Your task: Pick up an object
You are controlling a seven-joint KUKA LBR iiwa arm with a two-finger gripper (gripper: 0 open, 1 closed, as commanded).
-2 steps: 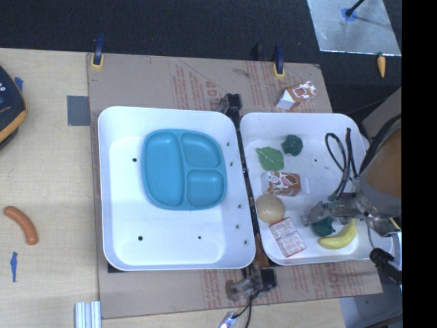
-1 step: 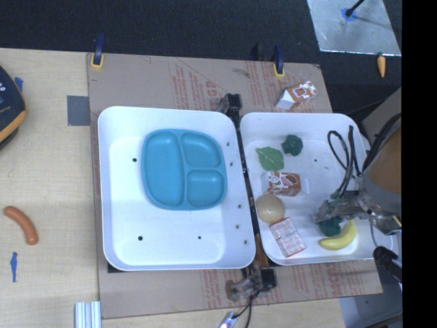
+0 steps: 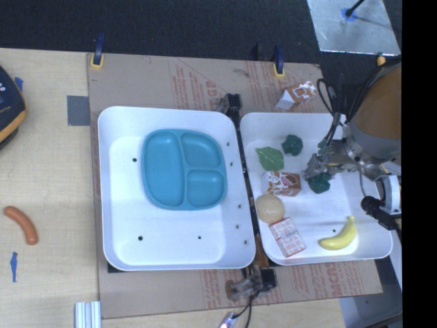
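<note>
Two white bins, blue tray left, banana right

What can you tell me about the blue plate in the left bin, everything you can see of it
The blue plate is a light blue divided tray with rounded corners, smooth and plastic-looking. It has three compartments: one long section along its left side and two smaller ones stacked on its right. All three look bare. It lies flat, slightly rotated, in the upper middle of the left bin, resting on the bin's white floor. It stands apart from the bin's walls.
</note>
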